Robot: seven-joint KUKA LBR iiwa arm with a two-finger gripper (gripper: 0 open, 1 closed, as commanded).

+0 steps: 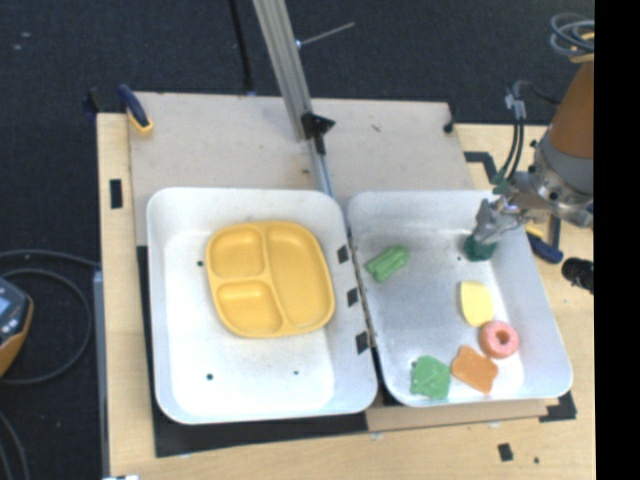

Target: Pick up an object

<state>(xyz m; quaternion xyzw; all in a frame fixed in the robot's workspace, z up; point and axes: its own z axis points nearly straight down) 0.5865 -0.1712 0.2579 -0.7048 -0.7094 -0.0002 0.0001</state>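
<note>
Gripper [487, 230]: low at the far edge of the right bin [420, 298]; whether its fingers are open, I cannot tell
Dark green piece [480, 249]: just under the gripper; held or not, unclear
Green block [387, 263]: left of the gripper
Yellow piece [476, 302]: nearer than the gripper
Pink ring [499, 340]: beyond the yellow piece
Yellow tray [269, 277]: in the left bin [180, 368]

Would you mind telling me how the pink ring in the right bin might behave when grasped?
The pink ring lies flat, so it probably won't roll. It looks small and light; likely toy-like. Its rounded rim may slip; the yellow piece and orange piece crowd it.
</note>
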